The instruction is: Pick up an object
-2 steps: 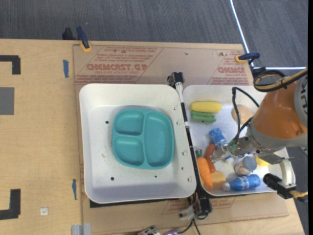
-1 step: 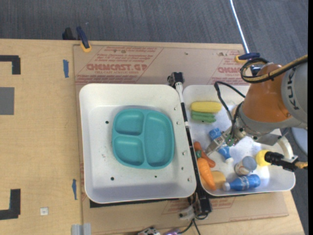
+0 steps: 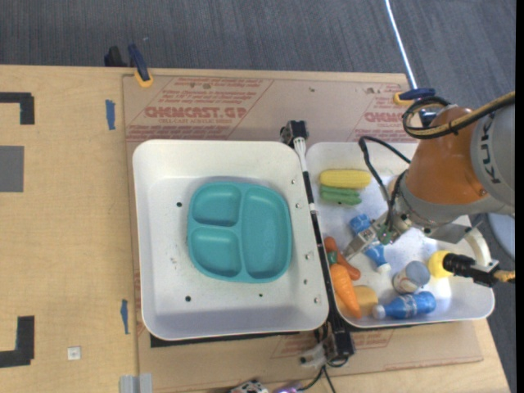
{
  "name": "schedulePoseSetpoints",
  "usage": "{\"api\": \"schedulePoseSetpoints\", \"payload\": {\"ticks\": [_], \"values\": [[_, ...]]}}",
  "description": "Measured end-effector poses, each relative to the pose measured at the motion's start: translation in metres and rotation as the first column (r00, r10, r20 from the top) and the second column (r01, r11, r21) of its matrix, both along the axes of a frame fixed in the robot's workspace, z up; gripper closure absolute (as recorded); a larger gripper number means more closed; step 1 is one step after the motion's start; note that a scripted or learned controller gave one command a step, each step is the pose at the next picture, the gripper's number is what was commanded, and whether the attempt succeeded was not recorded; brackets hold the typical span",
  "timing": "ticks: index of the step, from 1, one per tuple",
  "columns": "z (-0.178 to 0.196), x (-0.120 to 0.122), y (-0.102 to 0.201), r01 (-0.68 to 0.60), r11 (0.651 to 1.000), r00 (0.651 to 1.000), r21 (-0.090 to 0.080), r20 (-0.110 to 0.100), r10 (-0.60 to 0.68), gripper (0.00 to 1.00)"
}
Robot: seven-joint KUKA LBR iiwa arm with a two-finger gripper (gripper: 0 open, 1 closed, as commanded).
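Camera view: blue piece (image 3: 359,223) just beside gripper (image 3: 363,242).

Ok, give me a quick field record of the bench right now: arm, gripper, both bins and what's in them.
arm: reaching in from the right, orange band over the right bin
gripper: low inside the right bin, among the objects; nothing visibly between its fingers
left bin: holds a teal divided tray
right bin: yellow-and-green item, carrot, blue bottle, other small pieces
task state: no object lifted yet
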State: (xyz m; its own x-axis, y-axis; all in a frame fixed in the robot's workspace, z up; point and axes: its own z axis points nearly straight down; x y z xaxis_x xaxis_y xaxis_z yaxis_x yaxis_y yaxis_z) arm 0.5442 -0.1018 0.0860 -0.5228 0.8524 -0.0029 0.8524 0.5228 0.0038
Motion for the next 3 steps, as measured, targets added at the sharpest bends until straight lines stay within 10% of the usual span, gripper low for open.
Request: {"api": "schedulePoseSetpoints", "payload": {"ticks": [3], "values": [[0.0,0.0,0.0,0.0,1.0,1.0,0.0,0.0,0.0,0.0]]}}
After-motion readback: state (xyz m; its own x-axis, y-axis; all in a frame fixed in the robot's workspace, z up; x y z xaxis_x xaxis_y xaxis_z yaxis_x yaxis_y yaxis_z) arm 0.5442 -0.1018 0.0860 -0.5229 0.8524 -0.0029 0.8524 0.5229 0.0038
